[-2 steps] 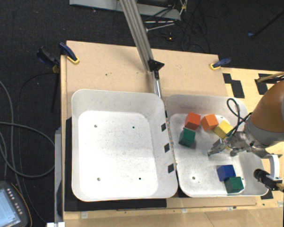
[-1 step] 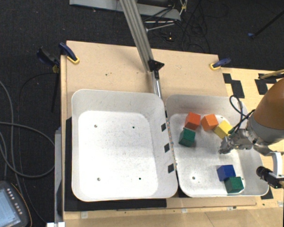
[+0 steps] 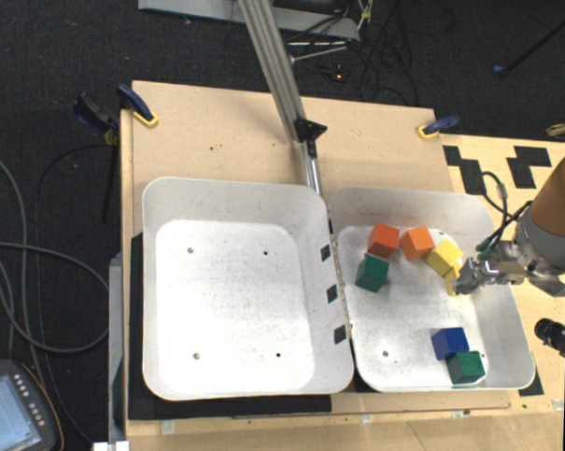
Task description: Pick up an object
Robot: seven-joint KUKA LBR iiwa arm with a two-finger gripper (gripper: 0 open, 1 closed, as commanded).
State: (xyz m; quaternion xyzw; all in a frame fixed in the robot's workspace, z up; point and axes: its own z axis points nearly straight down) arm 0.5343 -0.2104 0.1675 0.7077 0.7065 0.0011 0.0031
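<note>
The grey arm reaches in from the right, its two-finger gripper [image 3: 462, 282] low in the right white bin [image 3: 503, 318], touching a tilted yellow block [image 3: 444, 258]; finger state unclear.

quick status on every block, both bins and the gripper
left bin: holds no blocks
right bin: holds six blocks
two orange blocks: side by side
green block: just below the left orange one
yellow block: tilted, at the gripper
gripper: low in right bin
blue block: touching second green block

Claw [image 3: 469, 280] seemingly touching yellow block [image 3: 444, 258]
</note>
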